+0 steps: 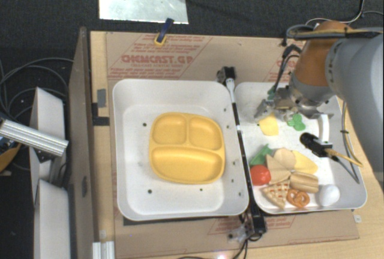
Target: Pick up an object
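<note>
**Settling on one toy in the crowded right bin**

We are hovering the gripper [277, 109] low over the right bin [348, 201], just above the yellow toy [269, 126] and beside the green piece [295, 122]. We cannot tell how far the fingers are standing apart, or whether they are gripping anything. We are judging the yellow toy the best target: it is lying apart from the heap of play food [288, 177]. The yellow tray [186, 147] is sitting in the left bin [135, 150].

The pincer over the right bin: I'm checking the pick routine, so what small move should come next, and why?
Probably a short descent. The pincer hangs at the far end of the right white bin, just above the small yellow toy piece, with a green piece beside it. Nothing shows between its fingers.
</note>
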Controlling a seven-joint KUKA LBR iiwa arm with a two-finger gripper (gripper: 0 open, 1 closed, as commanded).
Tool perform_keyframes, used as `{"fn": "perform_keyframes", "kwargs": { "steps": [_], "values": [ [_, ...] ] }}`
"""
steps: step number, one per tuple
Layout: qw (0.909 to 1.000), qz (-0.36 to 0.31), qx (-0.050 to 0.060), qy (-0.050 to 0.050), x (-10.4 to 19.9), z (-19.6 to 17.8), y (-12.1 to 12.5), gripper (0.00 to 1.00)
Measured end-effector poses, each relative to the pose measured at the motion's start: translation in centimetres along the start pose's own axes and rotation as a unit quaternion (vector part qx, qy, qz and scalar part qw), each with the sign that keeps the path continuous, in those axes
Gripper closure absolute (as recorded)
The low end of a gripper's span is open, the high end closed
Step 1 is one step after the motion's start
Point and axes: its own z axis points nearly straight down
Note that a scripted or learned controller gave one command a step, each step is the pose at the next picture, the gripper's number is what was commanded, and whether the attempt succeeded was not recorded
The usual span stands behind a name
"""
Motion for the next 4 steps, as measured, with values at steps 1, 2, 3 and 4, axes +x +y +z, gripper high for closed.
{"fn": "perform_keyframes", "kwargs": {
  "steps": [1, 2, 3, 4],
  "values": [
    [1.0000, -0.001, -0.002, 0.001, 0.1, -1.2, 0.1, 1.00],
    [1.0000, -0.001, -0.001, 0.001, 0.1, -1.2, 0.1, 0.00],
    [1.0000, -0.002, -0.003, 0.001, 0.2, -2.3, 0.2, 1.00],
    [1.0000, -0.002, -0.003, 0.001, 0.2, -2.2, 0.2, 0.00]
  ]
}}
